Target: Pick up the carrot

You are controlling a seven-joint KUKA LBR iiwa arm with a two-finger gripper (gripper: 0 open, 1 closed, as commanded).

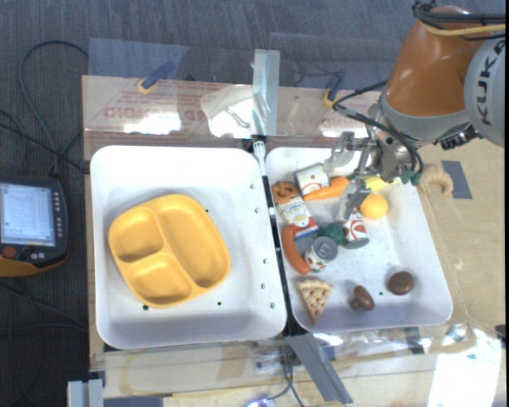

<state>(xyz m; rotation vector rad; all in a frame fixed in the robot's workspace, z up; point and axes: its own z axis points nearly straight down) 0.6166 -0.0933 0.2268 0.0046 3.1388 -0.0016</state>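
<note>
While the grey arm with its orange band (433, 58) reaches in from the right, I see its claw (356, 176) hanging over the upper part of the right-hand shallow white bin (424, 261). The small orange carrot with a green tip (329, 192) lies there, right beside the claw on its left, perhaps touching a finger; I can't tell. Its long axis runs roughly left to right, slightly tilted, with the thicker end pointing toward the divider between the bins. The dark metal fingers look spread a little and I see nothing between them, so I judge the claw to be partly open and not holding anything.

Room is tight. A small white carton (310, 177) sits just above the carrot's left end, a round yellow lemon-like fruit (374, 205) is just to the claw's lower right, and a red-and-white can (355, 230) stands below. A red sausage (293, 248) and a grey round cap (323, 249) crowd the space farther down. The bin's top wall is near as well.

My judgement: a short shift left and a straight descent with the fingers across the carrot's axis would be needed, with the carton as the likeliest snag. The yellow divided plastic plate (168, 248) in the left white bin (110, 312) is well apart and irrelevant.
</note>
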